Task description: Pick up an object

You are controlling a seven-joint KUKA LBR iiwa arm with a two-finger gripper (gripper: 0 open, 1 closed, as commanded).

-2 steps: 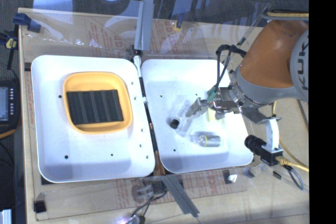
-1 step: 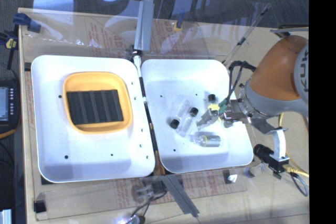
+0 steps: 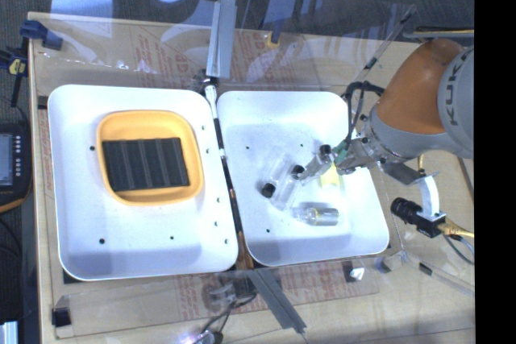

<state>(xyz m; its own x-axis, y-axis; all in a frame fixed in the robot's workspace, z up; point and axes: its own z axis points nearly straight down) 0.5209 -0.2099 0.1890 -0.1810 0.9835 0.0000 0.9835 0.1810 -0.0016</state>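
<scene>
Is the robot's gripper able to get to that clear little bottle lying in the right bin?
Probably yes. The gripper is already over the right bin, and the clear bottle lies just below it in the view, in the open with nothing on top of it.

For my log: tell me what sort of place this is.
Probably a robot grasping test bench: two shallow white bins side by side, a grey arm with an orange band, and small clear items.
</scene>
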